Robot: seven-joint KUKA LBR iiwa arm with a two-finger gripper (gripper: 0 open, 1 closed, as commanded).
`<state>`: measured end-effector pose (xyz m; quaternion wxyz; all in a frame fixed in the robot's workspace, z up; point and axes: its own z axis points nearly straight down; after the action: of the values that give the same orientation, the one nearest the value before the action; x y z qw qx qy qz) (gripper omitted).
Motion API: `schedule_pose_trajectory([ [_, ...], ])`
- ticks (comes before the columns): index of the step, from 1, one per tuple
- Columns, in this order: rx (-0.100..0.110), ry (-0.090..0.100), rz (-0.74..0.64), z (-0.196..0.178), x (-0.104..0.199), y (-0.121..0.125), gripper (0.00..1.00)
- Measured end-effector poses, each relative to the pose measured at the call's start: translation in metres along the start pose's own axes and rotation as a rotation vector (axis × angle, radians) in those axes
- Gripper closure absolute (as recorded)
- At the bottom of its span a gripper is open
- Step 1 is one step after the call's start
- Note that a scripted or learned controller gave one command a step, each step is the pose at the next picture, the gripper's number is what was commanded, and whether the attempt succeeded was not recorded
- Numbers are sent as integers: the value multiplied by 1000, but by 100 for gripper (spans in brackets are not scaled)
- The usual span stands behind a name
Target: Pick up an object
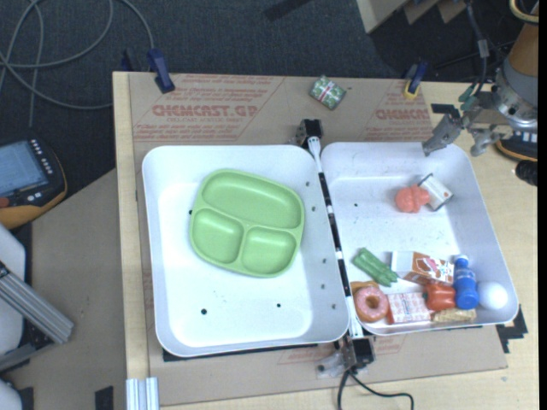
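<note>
Jaws of grey two-finger gripper (459,132) upper right — spread, empty. Pink lumpy toy (412,199) below: light, soft; pinch across middle.

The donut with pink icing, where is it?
The pink-iced donut lies in the right white bin, at its near left corner, just below the green pieces and left of a pinkish wafer block.
</note>
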<state>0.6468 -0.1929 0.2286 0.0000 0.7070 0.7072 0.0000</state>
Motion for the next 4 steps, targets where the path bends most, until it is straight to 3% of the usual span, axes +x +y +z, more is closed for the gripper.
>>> schedule_pose_trajectory([
  [1,3,1,-1,88,14,19,0],
  [2,-22,-6,-3,119,35,4,0],
  [3,-26,-8,-3,123,34,-2,0],
  [4,1,9,-3,140,-18,22,0],
])
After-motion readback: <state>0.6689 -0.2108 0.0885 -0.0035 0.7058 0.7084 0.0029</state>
